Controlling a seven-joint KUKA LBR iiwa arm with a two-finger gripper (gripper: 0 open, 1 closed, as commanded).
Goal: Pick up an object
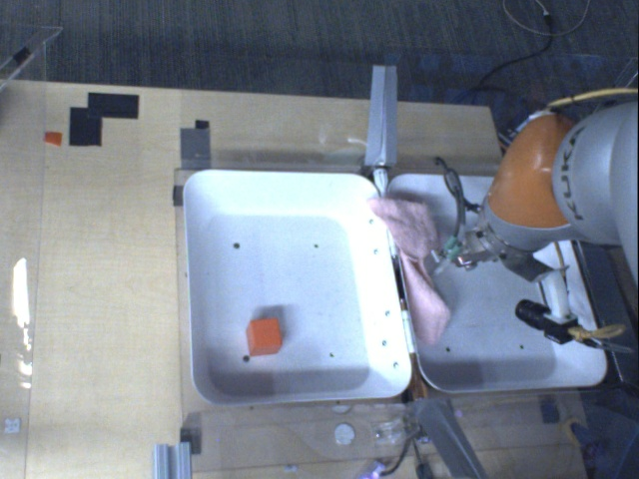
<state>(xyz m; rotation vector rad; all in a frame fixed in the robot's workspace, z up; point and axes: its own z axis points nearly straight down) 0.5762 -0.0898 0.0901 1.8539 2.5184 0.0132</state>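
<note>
At the far left of the bench (110, 267) lie a stepped black shape (100, 116) and, just left of it, a small orange piece (52, 139), both well apart from the bins. The left bin (290, 218) carries one orange cube (265, 336) in its near part, left of centre, standing clear of the walls. It looks rigid and light, with flat sides that would take a plain squeeze across two opposite faces. Next comes a pink cloth (414, 257), draped over the wall where the two bins meet. Its far end sits up on the rim, and most of its length trails down into the left side of the right bin (499, 337). The cloth is soft and limp, so it will sag and slide rather than keep its shape. The place to take it is a bunched fold in the stretch on the bin floor, not a single thin edge, which could slip free on the lift. The end effector (451, 254) is low in the right bin, right up against the cloth's right edge, and whether it is open or closed, or has any fabric pinched, cannot be told from this angle. Since it sits so close, the cloth is probably the thing being tried for. Behind it the arm (599, 178) reaches in from the right.
</note>
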